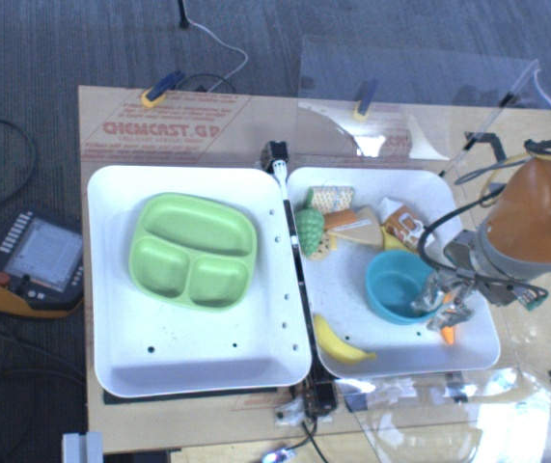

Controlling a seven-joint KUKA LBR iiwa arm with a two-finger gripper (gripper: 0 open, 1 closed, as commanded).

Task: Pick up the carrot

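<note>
The carrot [448,335] is a small orange piece low in the right bin [391,181], near that bin's front right corner. My gripper [444,307] hangs directly over it at the end of the grey arm with its orange band [531,215], and its metal tip sits just above the carrot's top end. The gripper's body covers part of the carrot. Only the carrot's lower tip shows, and I cannot make out whether anything touches it.
A blue bowl [398,285] stands just left of the gripper. A banana [339,341] lies at the bin's front left. Toy foods, among them a corn cob [331,199] and a small box [405,226], crowd the back. A green divided plate [194,249] lies in the left bin [111,336].
</note>
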